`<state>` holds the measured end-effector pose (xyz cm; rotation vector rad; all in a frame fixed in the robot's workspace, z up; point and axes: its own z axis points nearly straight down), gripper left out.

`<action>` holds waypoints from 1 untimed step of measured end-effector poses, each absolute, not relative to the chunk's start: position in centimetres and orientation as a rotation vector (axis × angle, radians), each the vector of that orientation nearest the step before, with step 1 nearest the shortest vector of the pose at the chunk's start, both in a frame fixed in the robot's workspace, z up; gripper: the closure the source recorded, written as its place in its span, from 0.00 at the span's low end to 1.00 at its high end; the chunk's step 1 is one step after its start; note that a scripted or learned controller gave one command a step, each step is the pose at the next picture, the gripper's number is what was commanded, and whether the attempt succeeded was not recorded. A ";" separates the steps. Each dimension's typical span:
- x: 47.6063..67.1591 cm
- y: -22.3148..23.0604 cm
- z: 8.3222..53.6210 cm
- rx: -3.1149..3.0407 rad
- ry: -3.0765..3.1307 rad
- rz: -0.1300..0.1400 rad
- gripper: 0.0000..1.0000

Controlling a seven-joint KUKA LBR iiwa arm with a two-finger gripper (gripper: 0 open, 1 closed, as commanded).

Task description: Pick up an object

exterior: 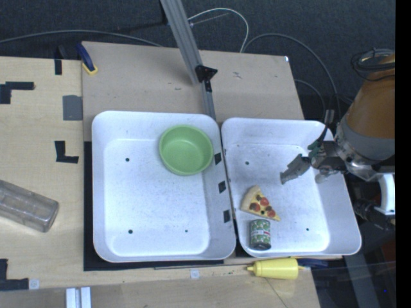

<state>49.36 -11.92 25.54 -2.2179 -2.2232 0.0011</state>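
Observation:
In the right bin [276,130] a toy pizza slice [259,204] lies near the left wall. A small green can [260,234] stands just in front of it. A green bowl [186,149] rests at the back right of the left bin [115,172]. My gripper [307,173] hangs over the right bin's right half, above and to the right of the pizza slice and apart from it. Its fingers stand open with nothing between them.
A yellow squeeze bottle [276,269] lies on the bench just outside the right bin's front rim. A clear plastic tub [26,205] lies at the far left. A slanted metal pole [186,37] ends at the bins' back edge, and cables run behind.

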 end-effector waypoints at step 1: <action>49.4 -11.9 25.5 -2.217 -2.223 0.001 0.00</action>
